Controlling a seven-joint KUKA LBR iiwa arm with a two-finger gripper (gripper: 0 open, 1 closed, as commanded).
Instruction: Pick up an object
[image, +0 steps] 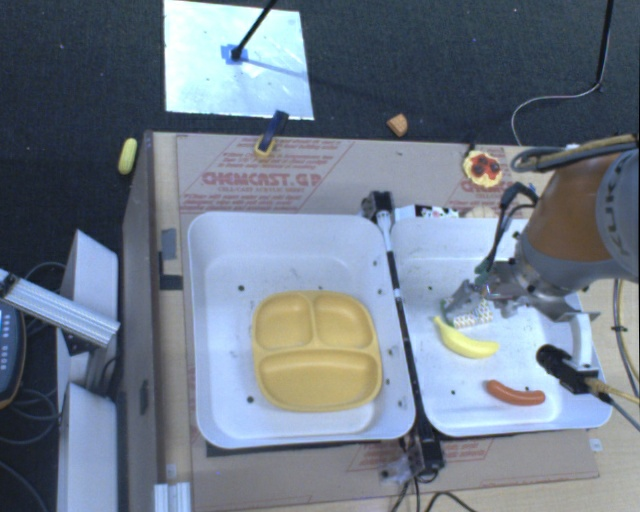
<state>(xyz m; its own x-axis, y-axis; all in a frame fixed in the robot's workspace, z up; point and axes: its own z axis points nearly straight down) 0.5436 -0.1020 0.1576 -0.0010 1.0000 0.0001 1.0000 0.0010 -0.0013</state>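
In the right bin (430, 260) a yellow banana (465, 341) lies near the middle, and a red sausage (516, 393) lies closer to the front edge. My gripper (470, 308) hangs low over the right bin, just above the banana's upper end. A small pale speckled thing (472, 315) shows at the fingertips, and I cannot tell whether it is held. The left bin (225, 260) holds a yellow divided plate (316, 350).
On the cardboard behind the bins lie a small round toy pizza (483, 167) and a yellow-and-blue clip (268, 135). A black divider (397, 300) runs between the bins. A yellow piece (127, 155) and a brown piece (398, 124) lie on the dark floor.
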